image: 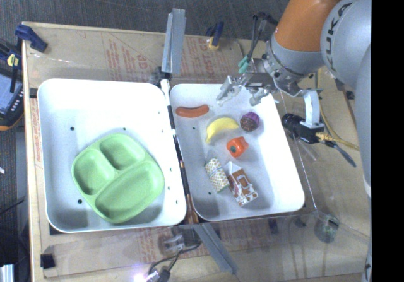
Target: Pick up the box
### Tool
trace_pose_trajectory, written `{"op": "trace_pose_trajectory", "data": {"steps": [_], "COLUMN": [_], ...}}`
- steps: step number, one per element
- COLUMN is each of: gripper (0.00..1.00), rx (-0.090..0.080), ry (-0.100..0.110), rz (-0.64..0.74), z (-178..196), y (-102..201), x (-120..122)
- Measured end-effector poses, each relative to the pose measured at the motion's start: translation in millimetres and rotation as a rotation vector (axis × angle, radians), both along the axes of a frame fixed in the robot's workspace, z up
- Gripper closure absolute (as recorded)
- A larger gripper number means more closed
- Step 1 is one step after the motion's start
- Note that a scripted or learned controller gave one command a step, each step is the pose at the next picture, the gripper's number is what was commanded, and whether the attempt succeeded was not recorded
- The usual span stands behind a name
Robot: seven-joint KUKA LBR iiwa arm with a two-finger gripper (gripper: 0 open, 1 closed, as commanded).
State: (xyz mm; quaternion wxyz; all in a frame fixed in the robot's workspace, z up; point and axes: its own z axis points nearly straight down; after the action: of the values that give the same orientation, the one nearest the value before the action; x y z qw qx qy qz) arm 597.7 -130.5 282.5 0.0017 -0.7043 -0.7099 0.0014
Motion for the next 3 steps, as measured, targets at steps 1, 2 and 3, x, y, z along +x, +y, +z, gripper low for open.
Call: {"op": "trace_pose_trajectory", "data": {"steps": [1,2,3], "gripper": [0.00,0.00,1.00], "rx": [0.000,0.000,-0.001], "ry": [0.002,-0.002,-0.001], "rz": [-0.004,-0.003,0.003], "z": [-117,-181,-172], "y": [15,-9,-10], "x": [-64,-101,-101]}}
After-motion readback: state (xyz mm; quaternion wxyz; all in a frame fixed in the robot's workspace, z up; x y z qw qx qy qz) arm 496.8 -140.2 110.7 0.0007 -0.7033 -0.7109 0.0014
